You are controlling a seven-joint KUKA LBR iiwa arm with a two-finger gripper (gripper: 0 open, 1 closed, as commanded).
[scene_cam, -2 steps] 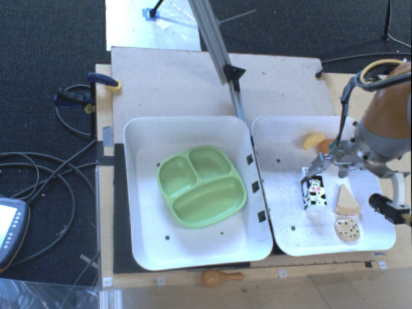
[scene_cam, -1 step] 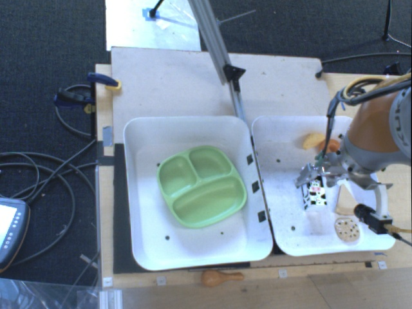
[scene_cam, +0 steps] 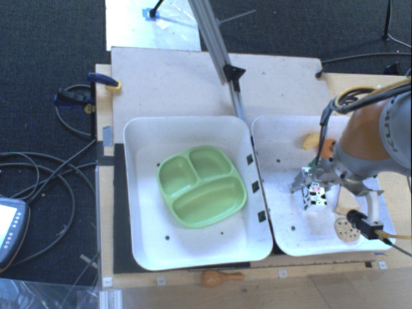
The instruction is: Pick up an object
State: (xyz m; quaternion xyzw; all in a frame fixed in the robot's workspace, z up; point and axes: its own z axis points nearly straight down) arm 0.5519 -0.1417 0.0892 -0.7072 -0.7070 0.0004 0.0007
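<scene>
Object: none sits between the gripper's fingers; candidates lie in both bins, listed below.
Floor: dark carpet surrounds the bench (scene_cam: 193,82); black cables (scene_cam: 38,172) loop at far left beside a handheld screen (scene_cam: 9,227).
Bench: pale board top, a blue-and-yellow clamp (scene_cam: 103,81) at its left edge, a slanted metal pole (scene_cam: 215,40) crossing toward the bins.
Left bin (scene_cam: 138,237): holds a green divided plate (scene_cam: 202,185), lying flat near centre.
Front edge: a small brown wooden piece (scene_cam: 222,277) lies on the bench, outside the bins.
Right bin (scene_cam: 283,172): an orange item (scene_cam: 325,145) near the far wall, partly hidden by the arm (scene_cam: 373,137); a perforated tan disc (scene_cam: 347,229) near the front right corner.
Gripper (scene_cam: 313,192): low over the right bin's floor; cannot tell whether open or closed.
</scene>
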